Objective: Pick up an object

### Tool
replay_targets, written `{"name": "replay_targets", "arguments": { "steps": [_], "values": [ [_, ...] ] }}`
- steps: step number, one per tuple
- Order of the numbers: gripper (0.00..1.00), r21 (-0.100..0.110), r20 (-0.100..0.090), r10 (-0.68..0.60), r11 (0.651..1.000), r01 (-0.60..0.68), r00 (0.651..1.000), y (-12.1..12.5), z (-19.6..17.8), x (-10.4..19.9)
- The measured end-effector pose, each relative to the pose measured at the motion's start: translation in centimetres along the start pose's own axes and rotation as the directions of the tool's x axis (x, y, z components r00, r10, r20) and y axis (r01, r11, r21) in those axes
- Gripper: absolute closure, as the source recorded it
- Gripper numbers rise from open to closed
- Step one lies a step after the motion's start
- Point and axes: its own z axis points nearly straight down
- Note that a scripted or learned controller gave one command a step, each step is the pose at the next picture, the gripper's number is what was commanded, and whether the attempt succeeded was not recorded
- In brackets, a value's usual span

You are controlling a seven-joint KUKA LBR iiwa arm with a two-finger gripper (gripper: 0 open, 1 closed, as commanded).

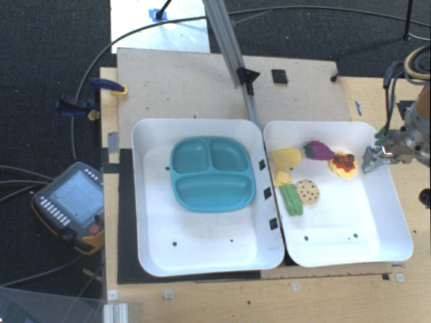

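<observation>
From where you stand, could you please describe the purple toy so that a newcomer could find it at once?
Look in the right-hand white bin, where small toy foods cluster near its far left part. The purple toy lies at the far side of that cluster, between a yellow piece and a pizza slice. It is the only purple item, elongated like an eggplant.

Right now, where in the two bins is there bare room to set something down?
The right bin is bare along its near half, below the cookie and green bean. The left bin is bare in front of the blue plate. It is crowded at the right bin's far side, near the end effector.
</observation>
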Motion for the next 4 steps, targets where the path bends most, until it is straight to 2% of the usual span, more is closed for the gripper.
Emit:
{"name": "replay_targets", "arguments": {
  "steps": [1,3,4],
  "values": [
    [1.00,0.002,-0.003,-0.004,1.000,0.004,1.000,0.4,-0.4,4.7],
    [1.00,0.002,-0.003,-0.004,1.000,0.004,1.000,3.4,-0.8,15.2],
    [1.00,0.004,-0.003,-0.004,1.000,0.004,1.000,2.9,-0.4,20.5]
  ]
}}
